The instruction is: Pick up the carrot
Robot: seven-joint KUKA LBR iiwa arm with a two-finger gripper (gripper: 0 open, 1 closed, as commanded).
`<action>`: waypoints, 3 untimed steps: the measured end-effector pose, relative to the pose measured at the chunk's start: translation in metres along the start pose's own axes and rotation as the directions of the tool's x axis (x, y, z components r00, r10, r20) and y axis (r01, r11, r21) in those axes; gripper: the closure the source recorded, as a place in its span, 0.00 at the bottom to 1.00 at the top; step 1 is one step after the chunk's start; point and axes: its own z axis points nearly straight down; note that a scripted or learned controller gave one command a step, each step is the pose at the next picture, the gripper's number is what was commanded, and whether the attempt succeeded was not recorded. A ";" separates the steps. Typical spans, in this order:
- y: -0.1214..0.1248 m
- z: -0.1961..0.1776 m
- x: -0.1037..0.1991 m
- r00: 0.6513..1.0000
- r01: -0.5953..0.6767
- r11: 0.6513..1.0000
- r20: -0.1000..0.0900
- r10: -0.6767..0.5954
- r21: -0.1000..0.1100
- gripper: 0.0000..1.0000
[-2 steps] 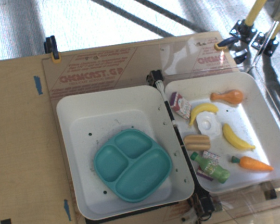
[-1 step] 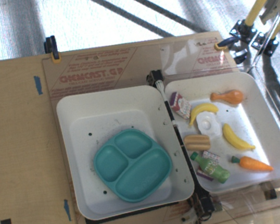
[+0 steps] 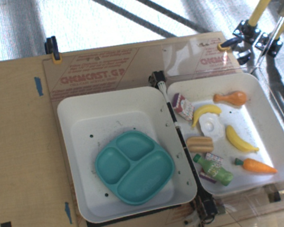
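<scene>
An orange carrot with a green top lies near the front right corner of the right bin. It points toward the bin's right wall, and its green end faces left toward a green bottle. Nothing touches or covers the carrot.
The right bin also holds two bananas, a fried egg, a chicken drumstick, a hot dog bun and a small packet. A teal divided plate sits in the left bin.
</scene>
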 end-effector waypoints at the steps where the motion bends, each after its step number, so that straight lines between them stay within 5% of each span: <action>1: 0.000 0.001 0.000 1.000 0.000 1.000 0.000 0.000 0.002 0.00; 2: 0.002 -0.012 0.000 1.000 0.003 1.000 0.009 -0.002 -0.008 1.00; 3: 0.002 -0.012 -0.001 1.000 0.002 1.000 0.009 -0.002 -0.006 0.00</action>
